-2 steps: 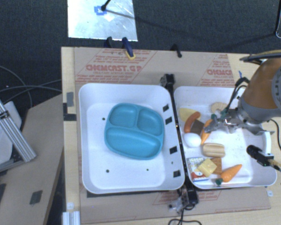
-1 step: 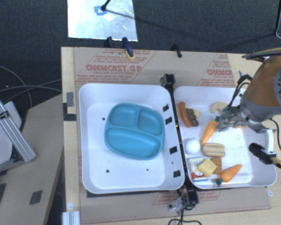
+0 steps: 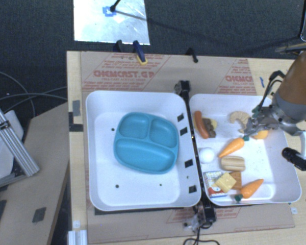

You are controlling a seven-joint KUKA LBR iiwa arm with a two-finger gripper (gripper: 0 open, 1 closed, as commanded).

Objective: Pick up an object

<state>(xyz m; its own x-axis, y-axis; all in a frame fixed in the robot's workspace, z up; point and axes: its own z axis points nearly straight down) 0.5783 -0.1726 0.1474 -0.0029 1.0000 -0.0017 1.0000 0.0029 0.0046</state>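
Food items crowd the right bin (image 3: 295, 188) on my feed: a hot dog (image 3: 199, 124) near its left wall, a white egg (image 3: 207, 155) below that, a bread roll (image 3: 232, 163), one carrot (image 3: 231, 147) pointing up toward the gripper (image 3: 251, 128) and a second carrot (image 3: 250, 188) near the front rim beside some crackers (image 3: 226, 181). I see the gripper low in the upper right part of this bin, just beside a croissant-like pastry (image 3: 239, 117) and a yellow piece (image 3: 261, 134). Whether the claw is wide, narrow or clamped on anything, I cannot tell from this angle. Over in the left bin (image 3: 99, 142) lies a blue divided plate (image 3: 146, 141), well apart from the arm.
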